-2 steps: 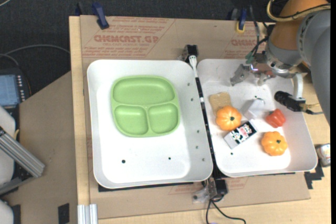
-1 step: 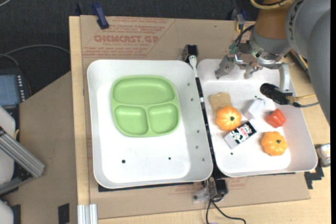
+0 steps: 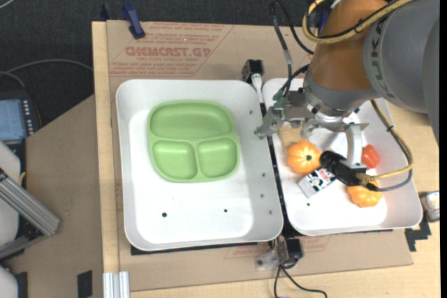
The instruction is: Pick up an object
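Approach step: the claw (image 3: 325, 128) hung over the right bin (image 3: 339, 218), near the orange fruit (image 3: 304, 157); you could not tell its opening. Next: a centred descent.

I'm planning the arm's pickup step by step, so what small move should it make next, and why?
Probably a short shift toward the left bin, to centre above the orange pumpkin-shaped toy before lowering. The arm hangs over the right bin, and that toy sits in plain sight near the bin's left wall, round and easy to straddle, with a small white card close by.
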Controlling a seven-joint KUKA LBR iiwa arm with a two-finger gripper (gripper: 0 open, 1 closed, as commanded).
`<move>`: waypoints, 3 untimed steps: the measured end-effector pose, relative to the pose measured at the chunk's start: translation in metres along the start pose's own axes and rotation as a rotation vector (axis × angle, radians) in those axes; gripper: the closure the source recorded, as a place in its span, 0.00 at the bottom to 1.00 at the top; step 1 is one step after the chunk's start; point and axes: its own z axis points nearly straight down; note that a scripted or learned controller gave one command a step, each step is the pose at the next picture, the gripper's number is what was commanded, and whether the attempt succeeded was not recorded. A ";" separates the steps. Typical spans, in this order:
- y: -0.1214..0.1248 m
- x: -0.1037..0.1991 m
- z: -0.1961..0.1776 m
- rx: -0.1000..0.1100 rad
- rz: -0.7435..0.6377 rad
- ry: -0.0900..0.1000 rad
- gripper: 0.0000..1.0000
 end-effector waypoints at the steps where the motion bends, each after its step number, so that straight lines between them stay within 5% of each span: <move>1: 0.063 -0.002 0.002 -0.012 0.004 -0.005 0.00; 2: 0.027 0.077 0.003 -0.002 0.000 -0.001 0.00; 3: -0.046 0.136 -0.054 -0.005 0.000 -0.002 0.00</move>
